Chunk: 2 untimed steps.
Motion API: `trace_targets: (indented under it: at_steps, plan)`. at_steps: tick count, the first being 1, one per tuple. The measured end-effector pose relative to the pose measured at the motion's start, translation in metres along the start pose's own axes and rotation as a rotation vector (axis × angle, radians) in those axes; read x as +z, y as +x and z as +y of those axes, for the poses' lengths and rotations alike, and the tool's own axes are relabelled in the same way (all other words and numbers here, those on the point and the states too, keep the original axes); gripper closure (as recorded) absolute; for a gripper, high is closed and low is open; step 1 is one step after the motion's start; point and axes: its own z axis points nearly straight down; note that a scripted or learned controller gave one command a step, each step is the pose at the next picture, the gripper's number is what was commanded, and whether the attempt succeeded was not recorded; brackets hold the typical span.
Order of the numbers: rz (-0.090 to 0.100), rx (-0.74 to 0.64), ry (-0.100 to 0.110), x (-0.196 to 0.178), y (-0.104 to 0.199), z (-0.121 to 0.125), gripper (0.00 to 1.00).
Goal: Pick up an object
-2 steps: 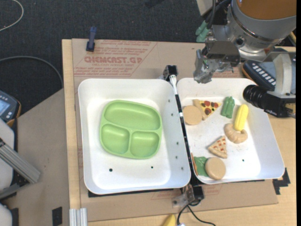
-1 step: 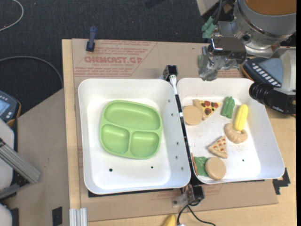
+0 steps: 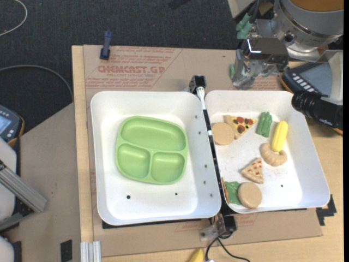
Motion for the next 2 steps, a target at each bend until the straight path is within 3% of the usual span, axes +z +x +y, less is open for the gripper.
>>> trace_targets:
  at_steps: [1, 2]
  plan:
    - [-0.003, 0.008, 0.023, 0.100, -0.044, -0.019, 1.00]
    - [-0.001, 0.002, 0.008, 0.084, -0.042, -0.016, 1.00]
